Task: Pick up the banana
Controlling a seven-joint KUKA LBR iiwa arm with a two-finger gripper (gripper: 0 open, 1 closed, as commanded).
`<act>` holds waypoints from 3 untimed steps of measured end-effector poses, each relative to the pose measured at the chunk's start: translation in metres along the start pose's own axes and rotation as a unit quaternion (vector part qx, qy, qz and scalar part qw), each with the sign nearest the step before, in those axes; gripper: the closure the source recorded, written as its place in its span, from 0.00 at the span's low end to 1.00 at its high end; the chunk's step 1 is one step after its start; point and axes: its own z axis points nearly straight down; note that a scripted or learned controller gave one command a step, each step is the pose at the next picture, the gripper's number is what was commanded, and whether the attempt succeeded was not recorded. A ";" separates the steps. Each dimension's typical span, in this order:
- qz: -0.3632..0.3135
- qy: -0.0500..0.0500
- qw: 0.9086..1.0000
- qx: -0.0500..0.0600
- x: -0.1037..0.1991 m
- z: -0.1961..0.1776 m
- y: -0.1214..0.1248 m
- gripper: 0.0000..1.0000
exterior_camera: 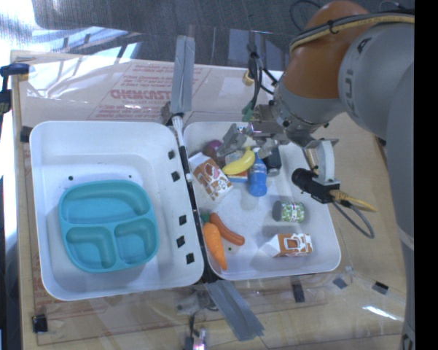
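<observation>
The yellow banana (pixel 240 163) lies in the back left part of the right bin (pixel 324 257), curved, with a blue bottle (pixel 257 181) at its right and a small printed carton (pixel 211 179) at its left. My gripper (pixel 246 143) hangs right over the banana's far side, at the end of the grey and orange arm that comes in from the right. The wrist hides part of the banana's upper edge, and a dark purple item (pixel 213 149) lies just to the left of the gripper.
The right bin also holds a green can (pixel 289 211), an orange and white carton (pixel 293 245), a carrot (pixel 215 245) and a red sausage (pixel 229 230). A teal divided tray (pixel 108 224) lies in the left bin (pixel 47 152).
</observation>
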 end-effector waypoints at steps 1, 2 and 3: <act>0.028 0.000 1.000 0.000 -0.058 0.073 0.041 0.00; 0.029 0.001 1.000 0.006 -0.080 0.171 0.063 0.00; 0.027 0.001 1.000 0.007 -0.080 0.162 0.064 1.00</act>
